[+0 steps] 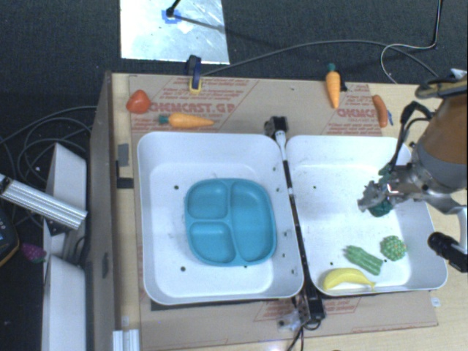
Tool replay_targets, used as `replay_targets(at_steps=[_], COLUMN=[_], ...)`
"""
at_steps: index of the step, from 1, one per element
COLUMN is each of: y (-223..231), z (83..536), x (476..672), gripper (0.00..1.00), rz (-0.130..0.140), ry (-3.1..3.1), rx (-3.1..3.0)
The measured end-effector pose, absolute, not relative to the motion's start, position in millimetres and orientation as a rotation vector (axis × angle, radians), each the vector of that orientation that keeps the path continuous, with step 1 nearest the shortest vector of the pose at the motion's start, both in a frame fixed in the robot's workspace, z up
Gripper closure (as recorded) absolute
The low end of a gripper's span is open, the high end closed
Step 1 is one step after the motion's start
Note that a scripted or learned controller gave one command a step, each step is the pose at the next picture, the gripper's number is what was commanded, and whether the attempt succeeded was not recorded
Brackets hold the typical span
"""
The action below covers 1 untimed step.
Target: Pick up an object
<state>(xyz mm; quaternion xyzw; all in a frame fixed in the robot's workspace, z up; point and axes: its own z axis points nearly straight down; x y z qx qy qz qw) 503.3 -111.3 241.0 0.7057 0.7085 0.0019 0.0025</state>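
My gripper (pixel 374 198) hangs over the right bin (pixel 322 163), near its right side, with the grey arm coming in from the right. A small dark green thing (pixel 381 210) sits right at the gripper's tip; whether it is held or just lies beneath is unclear. In front of it, on the bin floor, lie a round green knobbly piece (pixel 393 248), a long green pod (pixel 363 259) and a yellow banana (pixel 349 278) by the front wall.
The left bin (pixel 164 196) holds a blue divided plate (pixel 230 221). Along the cardboard behind the bins lie an orange carrot (pixel 191 121), a red piece (pixel 138 102), another carrot (pixel 333 88) and an orange piece (pixel 379 110). A clamp (pixel 194 74) stands at the back edge.
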Motion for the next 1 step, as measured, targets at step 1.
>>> replay_targets(at_steps=[1], y=[-54.8], z=[243.8], x=[512.0], gripper=[1.0], rz=[0.003], ry=[2.225], rx=[2.215])
